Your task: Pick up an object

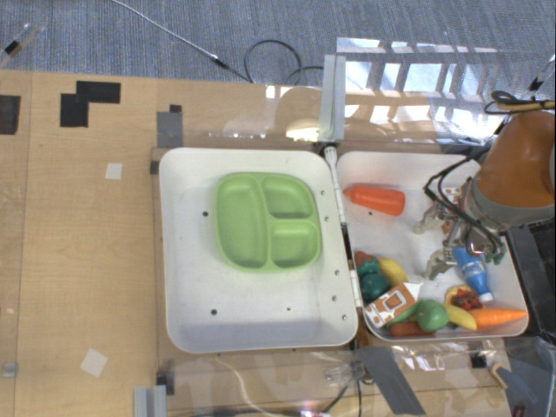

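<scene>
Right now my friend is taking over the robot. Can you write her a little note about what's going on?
Gripper: down in the right bin, beside the blue bottle. I can't tell whether it grips anything.
Things: orange carrot-like toy lies alone near the bin's back. The rest sit along the front: green toy, yellow piece, small box, green pear-like toy, banana, orange carrot.
Left bin: green divided plate.
Done: nothing visibly lifted.
Left: grab one object and raise it.

Blue-grey carpet (174, 7) is lying beyond the wooden bench (78, 233); a thin cable (130, 11) is crossing it.
</scene>
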### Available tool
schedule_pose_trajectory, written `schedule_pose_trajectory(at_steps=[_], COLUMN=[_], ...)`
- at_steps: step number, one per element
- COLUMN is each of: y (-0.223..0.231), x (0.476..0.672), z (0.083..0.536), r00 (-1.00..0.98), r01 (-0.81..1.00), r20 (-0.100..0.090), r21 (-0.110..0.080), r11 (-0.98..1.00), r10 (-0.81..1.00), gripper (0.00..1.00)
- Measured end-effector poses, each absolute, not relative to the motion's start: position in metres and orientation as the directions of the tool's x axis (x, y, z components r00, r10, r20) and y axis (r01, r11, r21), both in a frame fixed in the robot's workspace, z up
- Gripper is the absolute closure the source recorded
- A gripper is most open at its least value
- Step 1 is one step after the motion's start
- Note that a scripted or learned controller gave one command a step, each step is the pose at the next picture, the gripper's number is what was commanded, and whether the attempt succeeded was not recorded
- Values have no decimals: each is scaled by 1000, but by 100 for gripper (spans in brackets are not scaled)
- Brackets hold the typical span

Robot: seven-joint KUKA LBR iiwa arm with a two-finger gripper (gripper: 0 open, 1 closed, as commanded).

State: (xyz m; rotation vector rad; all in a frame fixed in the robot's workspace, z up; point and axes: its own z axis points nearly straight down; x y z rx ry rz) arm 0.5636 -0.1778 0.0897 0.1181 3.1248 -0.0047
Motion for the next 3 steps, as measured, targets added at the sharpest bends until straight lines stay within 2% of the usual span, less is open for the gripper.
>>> schedule_pose_trajectory(at_steps=[1,2,3], y=[-125,-195,-193], x=[660,607,585], z=[87,88,89], r00=[-987,-975,-967], r01=[160,223,256], r20=[-5,-11,-12], r21=[3,-2,1], r11=[987,975,967], r10=[160,223,256], gripper=[0,0,0])
